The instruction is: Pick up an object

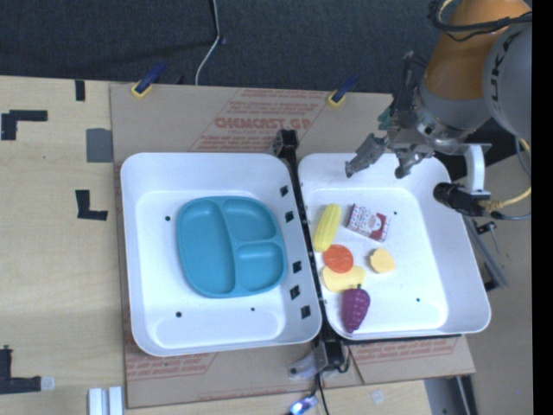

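Observation:
The right bin (432, 309) holds several toy foods: a yellow corn cob (327, 226), a red and white packet (368, 222), an orange-red round piece (338, 258), a small yellow piece (382, 261), a flat yellow piece (340, 278) and a purple grape bunch (354, 308). My gripper (380, 163) hangs over the far edge of the right bin, above and behind the packet. Its two fingers are spread apart and open, with nothing between them.
The left bin (147, 318) contains a blue divided plate (232, 245). Black clips line the seam between the bins (298, 258). Both bins rest on a cardboard sheet (242, 119) on the wooden bench. The arm's orange band (471, 33) is at the top right.

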### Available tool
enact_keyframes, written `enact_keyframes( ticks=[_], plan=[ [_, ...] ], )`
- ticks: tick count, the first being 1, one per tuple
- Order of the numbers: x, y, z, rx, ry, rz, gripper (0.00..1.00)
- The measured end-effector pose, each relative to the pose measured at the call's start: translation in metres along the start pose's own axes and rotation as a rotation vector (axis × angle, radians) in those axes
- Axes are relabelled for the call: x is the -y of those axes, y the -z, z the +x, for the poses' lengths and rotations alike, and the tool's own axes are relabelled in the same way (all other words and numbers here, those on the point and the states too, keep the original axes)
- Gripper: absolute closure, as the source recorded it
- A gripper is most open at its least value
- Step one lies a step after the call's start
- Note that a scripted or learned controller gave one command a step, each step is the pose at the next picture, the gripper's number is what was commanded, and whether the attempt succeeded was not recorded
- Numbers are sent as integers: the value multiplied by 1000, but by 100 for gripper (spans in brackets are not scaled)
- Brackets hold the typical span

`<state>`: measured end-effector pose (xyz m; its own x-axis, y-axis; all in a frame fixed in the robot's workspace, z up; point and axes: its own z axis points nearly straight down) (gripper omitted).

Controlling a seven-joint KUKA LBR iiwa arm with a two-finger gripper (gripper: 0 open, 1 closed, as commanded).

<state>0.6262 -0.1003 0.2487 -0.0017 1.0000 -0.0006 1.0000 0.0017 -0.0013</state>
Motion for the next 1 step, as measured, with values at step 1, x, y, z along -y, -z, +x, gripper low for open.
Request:
enact_keyframes(
  ticks=[1],
  plan=[
    [-4, -49, 7, -1, 0, 6, 0]
  ],
)
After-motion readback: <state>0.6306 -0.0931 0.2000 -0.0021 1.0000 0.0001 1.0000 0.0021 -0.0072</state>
